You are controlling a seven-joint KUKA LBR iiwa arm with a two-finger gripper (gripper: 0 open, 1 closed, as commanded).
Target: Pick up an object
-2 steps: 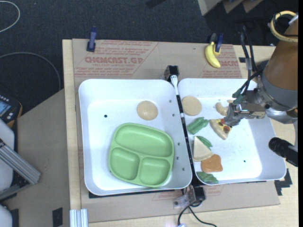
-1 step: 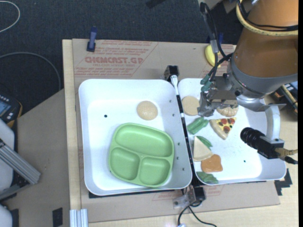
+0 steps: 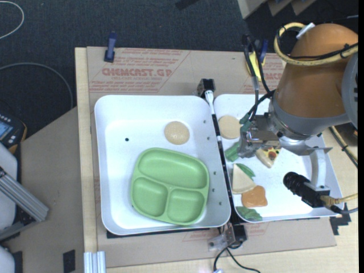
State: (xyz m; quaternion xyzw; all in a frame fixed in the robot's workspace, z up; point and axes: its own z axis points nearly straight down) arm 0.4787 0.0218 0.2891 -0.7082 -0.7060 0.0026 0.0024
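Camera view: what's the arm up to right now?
The arm's gripper is low over the right bin, among small food-like items: a tan round piece, a wedge, an orange piece and green leaves. Whether it has anything in hand can't be told from here. The left bin holds a green divided tray and a pale round disc.

The arm covers much of the right bin, hiding its far corner and part of a pale wedge. The gripper fingertips are too indistinct to read. The right edge crops the arm.
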